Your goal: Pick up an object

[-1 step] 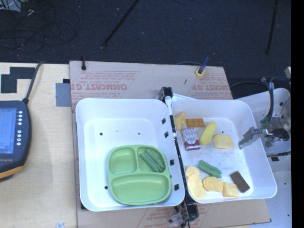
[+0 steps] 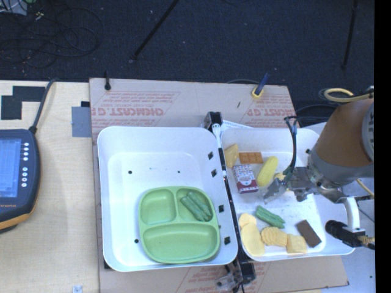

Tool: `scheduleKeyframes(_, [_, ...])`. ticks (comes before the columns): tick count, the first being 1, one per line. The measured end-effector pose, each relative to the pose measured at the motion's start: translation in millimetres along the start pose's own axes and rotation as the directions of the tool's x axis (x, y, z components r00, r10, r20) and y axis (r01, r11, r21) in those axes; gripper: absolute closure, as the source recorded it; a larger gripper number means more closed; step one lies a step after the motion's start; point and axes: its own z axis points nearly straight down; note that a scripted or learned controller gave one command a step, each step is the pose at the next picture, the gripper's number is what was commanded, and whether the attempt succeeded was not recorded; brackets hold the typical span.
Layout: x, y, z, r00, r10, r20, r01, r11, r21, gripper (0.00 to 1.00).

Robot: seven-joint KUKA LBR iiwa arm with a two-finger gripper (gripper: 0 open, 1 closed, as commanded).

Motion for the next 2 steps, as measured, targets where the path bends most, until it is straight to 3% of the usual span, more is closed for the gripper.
scheduleKeyframes(1, [16,66,68,1.0,0.0,0.0,0.0,1.0,-0.005,0.0])
scheduleKeyframes(2, [3,110,62,1.0,-0.001,0.003,0.001,1.0,-0.011,0.0])
